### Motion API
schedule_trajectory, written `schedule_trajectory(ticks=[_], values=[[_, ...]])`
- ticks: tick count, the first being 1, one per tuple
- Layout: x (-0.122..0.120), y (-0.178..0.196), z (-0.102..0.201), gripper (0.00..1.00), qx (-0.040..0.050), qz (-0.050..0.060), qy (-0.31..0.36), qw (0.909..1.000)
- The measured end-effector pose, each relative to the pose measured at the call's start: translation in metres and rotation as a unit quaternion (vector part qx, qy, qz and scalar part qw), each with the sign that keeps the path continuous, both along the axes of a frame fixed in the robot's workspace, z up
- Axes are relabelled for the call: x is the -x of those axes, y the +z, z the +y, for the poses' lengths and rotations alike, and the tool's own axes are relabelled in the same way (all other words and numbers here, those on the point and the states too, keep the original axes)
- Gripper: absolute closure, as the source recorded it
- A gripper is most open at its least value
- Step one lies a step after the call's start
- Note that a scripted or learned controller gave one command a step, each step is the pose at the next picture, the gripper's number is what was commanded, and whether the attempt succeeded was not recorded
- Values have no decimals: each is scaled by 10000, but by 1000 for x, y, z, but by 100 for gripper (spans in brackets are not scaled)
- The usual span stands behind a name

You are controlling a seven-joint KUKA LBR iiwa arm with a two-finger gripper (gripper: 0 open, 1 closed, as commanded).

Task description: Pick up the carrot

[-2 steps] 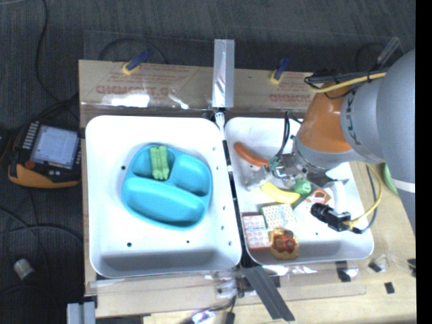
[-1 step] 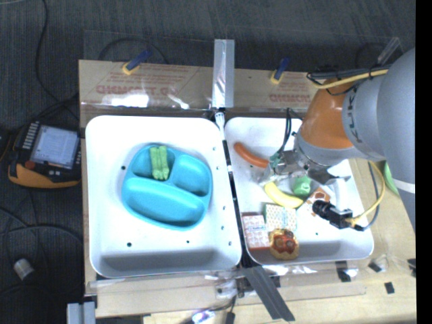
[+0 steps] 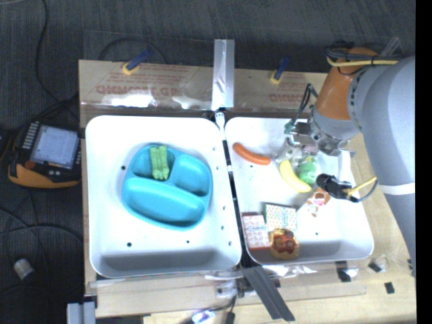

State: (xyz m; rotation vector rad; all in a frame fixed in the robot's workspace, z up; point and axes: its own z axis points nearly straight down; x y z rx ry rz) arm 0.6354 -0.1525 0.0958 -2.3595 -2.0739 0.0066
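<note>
I'm looking down on a robotics lab bench: cardboard sheet (image 3: 169,90) clamped under two white bins (image 3: 108,248), cables trailing over dark carpet (image 3: 40,39), a teach pendant (image 3: 47,155) lying alongside.

Bench (image 3: 155,90) bearing two white bins (image 3: 108,248)

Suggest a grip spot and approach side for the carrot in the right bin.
Grip the carrot mid-length, from above, fingers across its narrow width. It lies flat and alone near the right bin's left wall, long axis slanting; the gripper sits to its right.

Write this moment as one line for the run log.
gripper: right bin, above banana | carrot: free, left of gripper | grasp: not yet
</note>
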Motion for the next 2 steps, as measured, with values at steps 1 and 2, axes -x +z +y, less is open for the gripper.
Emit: schedule_trajectory(ticks=[1, 2], values=[[0, 0, 0, 0, 4, -1, 1, 10000], [22, 87, 96, 0, -7, -4, 589, 9983]])
